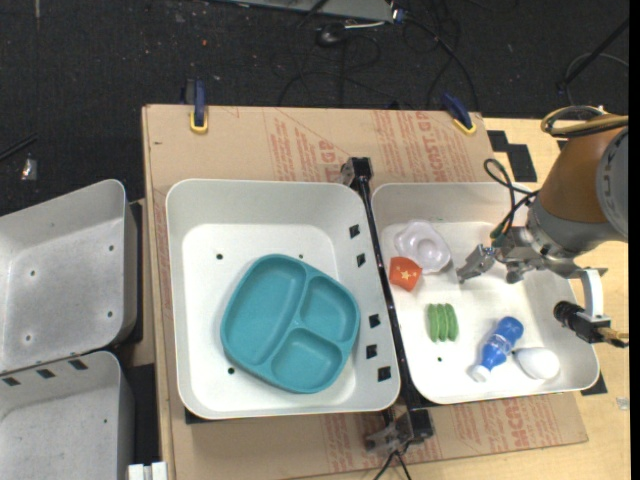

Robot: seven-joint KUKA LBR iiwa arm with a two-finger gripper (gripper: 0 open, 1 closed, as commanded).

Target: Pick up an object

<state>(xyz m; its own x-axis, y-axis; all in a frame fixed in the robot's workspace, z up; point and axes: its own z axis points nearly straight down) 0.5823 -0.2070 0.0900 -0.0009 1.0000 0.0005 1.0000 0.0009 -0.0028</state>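
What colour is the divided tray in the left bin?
Teal blue; the divided tray shows plainly in the camera view, lying in the left bin.

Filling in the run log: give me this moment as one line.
gripper: over right white bin, holding nothing | nearest: clear plastic cup | teal divided tray: left bin

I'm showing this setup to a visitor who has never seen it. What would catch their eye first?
The teal tray, with its three compartments, sits alone in the left bin. Next comes the grey and orange arm reaching in from the right, its claw over the right bin. Small things lie scattered there: a red-orange piece, a green piece and a blue bottle.
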